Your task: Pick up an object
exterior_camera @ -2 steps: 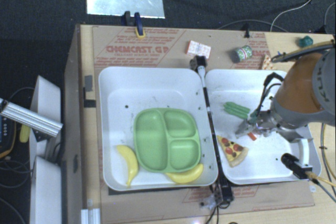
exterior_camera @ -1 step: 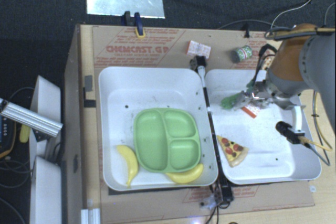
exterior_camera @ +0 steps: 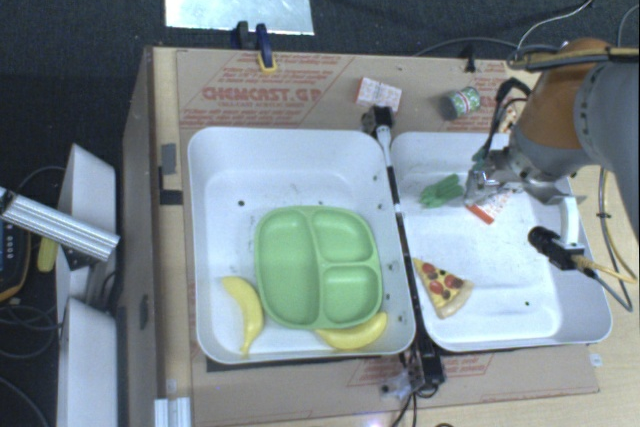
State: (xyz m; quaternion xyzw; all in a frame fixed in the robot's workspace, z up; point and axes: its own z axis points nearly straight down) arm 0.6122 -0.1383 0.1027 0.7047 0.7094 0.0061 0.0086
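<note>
Two shallow white bins are sitting side by side on a cardboard-covered bench, the left bin and the right bin meeting along a dark divider. Left bin: a green sectioned plate is lying near its middle, with one banana curving against the plate's near-left edge and a second banana tucked under its near-right edge. Right bin: a green leafy toy is lying at the far side, just right of the divider; a small red-and-white packet is lying just right of that; a toy pizza slice is resting near the divider toward the near side, well apart from the other two. The grey arm with its orange band is reaching in from the right, and its gripper is hanging low over the far part of the right bin, directly between the leafy toy and the packet and close to both; I cannot tell from here how wide it is standing or whether anything is caught in it. On the bench beyond the bins, a small green can is lying on its side and a white card is lying flat.
</note>
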